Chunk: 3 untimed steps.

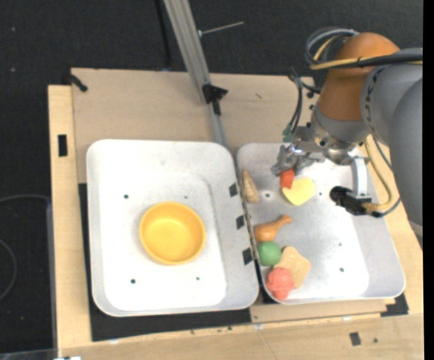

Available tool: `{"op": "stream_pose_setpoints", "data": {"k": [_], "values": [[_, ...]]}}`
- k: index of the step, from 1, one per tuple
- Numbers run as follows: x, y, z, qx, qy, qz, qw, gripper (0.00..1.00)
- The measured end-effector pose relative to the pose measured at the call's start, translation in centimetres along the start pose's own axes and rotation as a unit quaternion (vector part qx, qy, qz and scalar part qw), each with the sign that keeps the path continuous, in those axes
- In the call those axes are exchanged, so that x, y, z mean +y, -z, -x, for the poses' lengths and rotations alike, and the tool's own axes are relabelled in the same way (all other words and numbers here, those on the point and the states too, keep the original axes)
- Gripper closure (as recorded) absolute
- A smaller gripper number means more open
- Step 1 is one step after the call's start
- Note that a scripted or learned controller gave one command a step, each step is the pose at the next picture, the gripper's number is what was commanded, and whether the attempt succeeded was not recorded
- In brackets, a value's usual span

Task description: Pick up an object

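**Q:** What fills the two bins?

**A:** The left bin, a shallow white tray with rounded corners and a matte, faintly speckled floor, holds a smooth yellow bowl, round and glossy, at lower centre. The right bin holds a cluster along its left wall: a tan, elongated piece at the top, an orange pear-shaped gourd with a curved neck, a green ball, a biscuit-coloured slab with a rough outline, and a pinkish-red rounded fruit near the lower edge.

**Q:** Where is the gripper, and is it holding anything?

**A:** The gripper sits in the upper part of the right bin, below the grey wrist and orange band. A small red-orange piece lies directly under its tip, touching a pale yellow, smooth lobed object. Whether the pincer is apart, together or clamped on the red piece cannot be told at this angle.

**Q:** What surrounds the bins?

**A:** A plain tan bench, and a ribbed metal rail slanting from the top of the frame.
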<state>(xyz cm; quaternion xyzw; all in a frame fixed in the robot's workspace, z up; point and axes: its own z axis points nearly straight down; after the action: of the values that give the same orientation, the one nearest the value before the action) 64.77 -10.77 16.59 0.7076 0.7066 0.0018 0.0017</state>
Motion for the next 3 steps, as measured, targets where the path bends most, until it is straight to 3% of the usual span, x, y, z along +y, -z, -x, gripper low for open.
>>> {"op": "stream_pose_setpoints", "data": {"k": [2, 3], "values": [[0.2, 7.6, -0.5, 0.0, 0.002, 0.0, 1.0, 1.0], [-1.1, 6.7, -5.3, 0.0, 0.003, -0.003, 1.0, 1.0]]}}
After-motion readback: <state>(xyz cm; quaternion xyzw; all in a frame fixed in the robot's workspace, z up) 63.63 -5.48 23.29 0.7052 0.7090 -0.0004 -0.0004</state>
